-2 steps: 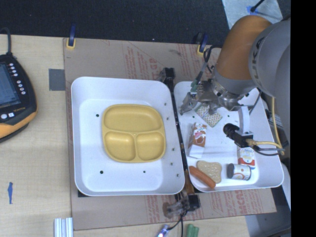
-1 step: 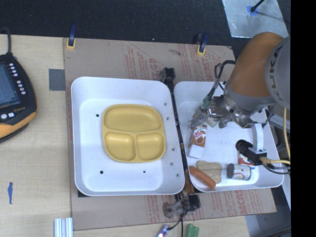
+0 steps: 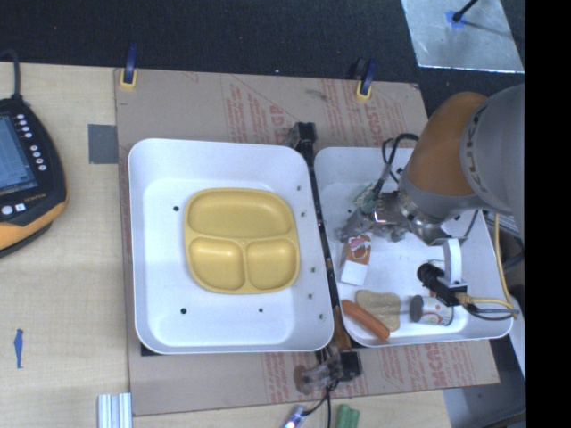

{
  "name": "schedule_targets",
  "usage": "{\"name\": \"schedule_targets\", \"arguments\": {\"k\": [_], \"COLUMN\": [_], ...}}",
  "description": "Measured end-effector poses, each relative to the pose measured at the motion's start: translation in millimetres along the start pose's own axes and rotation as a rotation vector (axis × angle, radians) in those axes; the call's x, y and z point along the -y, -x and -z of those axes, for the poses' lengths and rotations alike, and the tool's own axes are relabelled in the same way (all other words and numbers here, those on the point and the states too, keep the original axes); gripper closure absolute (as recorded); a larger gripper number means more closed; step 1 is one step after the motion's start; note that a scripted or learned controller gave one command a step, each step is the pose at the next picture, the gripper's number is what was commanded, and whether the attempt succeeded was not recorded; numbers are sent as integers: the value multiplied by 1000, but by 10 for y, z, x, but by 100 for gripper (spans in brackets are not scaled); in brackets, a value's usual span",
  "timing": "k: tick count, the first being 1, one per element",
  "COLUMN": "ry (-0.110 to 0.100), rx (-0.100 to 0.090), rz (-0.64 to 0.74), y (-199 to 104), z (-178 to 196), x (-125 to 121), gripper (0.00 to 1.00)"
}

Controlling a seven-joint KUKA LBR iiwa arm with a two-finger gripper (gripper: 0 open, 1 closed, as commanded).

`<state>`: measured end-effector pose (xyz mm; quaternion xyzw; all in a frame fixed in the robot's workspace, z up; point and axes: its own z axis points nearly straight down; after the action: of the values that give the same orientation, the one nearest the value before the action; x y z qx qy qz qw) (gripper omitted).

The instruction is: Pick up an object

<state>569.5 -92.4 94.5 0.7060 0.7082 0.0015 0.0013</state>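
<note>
The task names no single object, so I count every loose item in the right bin (image 3: pixel 403 335) as a candidate. I see them clustered in that shallow white tray. Along its near edge lies an orange, carrot-shaped piece (image 3: pixel 366 320), long and smooth, set diagonally. Touching it on the right is a tan, flat, irregular piece (image 3: pixel 382 305) with a matte surface. Farther right along the same edge sits a small dark grey cylinder (image 3: pixel 417 308), and a small cluster beside it is too small for me to identify. Toward the bin's left wall, a small white rectangular packet (image 3: pixel 356 262) with a reddish-brown top rests at a slight tilt.

The gripper (image 3: pixel 368 212) sits low over the far left part of this bin, just beyond the packet, among cables and metal fittings. I cannot tell whether its jaws are apart or together, nor whether anything lies between them. The grey arm (image 3: pixel 500 141) with its orange band (image 3: pixel 443 145) covers the bin's far right portion.

The left bin (image 3: pixel 161 319), glossy white plastic with rounded corners, holds one item: a yellow divided plate (image 3: pixel 241 239), smooth, with one wide compartment far and two smaller ones near. Both bins rest on a brown cardboard sheet (image 3: pixel 223 105) over a pale wooden bench (image 3: pixel 53 310). A teach pendant (image 3: pixel 25 178) lies at the left edge.
</note>
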Motion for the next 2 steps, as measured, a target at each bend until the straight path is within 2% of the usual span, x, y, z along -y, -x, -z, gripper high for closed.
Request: {"name": "schedule_targets", "arguments": {"k": [1,2], "ry": [-5,2], "rx": [0,3], "rz": [0,2], "y": [96,150], "z": [96,13], "x": [-835,-893], "gripper": [0,0]}}
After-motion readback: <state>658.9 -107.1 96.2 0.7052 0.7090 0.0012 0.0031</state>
